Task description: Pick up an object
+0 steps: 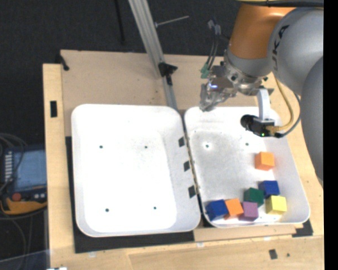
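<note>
At upper centre, the gripper [210, 101] hovers over the right bin's [290, 151] far rim — finger state unclear — far from the clustered cubes [249, 203], risking an empty grasp.

Wooden bench [118, 77], dark floor [22, 27]

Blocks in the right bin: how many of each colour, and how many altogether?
Orange: 2, one lone block higher up in the right bin and one in the near row
Blue: 2
Green: 1
Purple: 1
Yellow: 1
Total: 7
</note>
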`<control>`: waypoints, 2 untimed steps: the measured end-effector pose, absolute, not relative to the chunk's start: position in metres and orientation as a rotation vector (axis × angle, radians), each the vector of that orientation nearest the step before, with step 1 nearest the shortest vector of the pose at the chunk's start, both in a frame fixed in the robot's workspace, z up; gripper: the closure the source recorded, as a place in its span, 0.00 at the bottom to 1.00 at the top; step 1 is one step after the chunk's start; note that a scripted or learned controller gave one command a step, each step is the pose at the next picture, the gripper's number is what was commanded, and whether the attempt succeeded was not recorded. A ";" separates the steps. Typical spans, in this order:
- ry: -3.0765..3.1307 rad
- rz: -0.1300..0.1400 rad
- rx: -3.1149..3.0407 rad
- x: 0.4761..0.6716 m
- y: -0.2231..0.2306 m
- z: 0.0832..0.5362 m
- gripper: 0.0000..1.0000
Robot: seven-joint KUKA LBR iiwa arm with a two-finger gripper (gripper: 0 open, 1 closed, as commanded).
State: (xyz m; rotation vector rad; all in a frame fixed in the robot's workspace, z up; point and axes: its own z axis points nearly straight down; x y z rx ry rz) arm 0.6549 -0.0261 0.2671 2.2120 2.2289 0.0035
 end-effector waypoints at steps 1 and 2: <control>2.228 0.003 2.213 0.665 0.020 0.269 1.00; 2.227 0.003 2.214 0.672 0.064 0.268 1.00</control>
